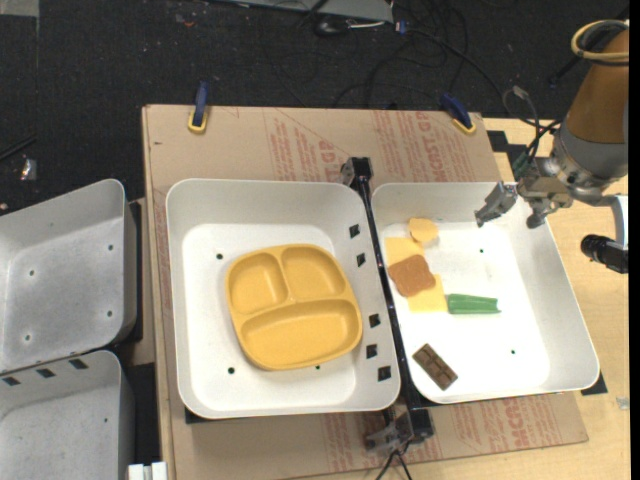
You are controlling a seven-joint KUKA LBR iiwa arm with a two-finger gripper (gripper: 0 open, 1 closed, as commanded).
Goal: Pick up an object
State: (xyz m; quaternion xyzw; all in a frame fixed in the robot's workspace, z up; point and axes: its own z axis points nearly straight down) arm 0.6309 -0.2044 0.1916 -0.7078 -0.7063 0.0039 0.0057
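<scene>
Gripper (518, 208) sits over the right bin's (560, 298) 1 o'clock corner, fingers (492, 208) spread apart, nothing between them. Right bin contents cluster at its 9 o'clock side: small yellow piece (423, 231), brown square piece (411, 275) lying on yellow flat pieces (430, 296) (touching, overlapping), green stick-like piece (472, 305) just beside them toward 3 o'clock, dark brown bar (435, 366) at 7 o'clock, apart. Left bin (200, 268) holds a yellow three-compartment tray (294, 306), roughly centered.
</scene>
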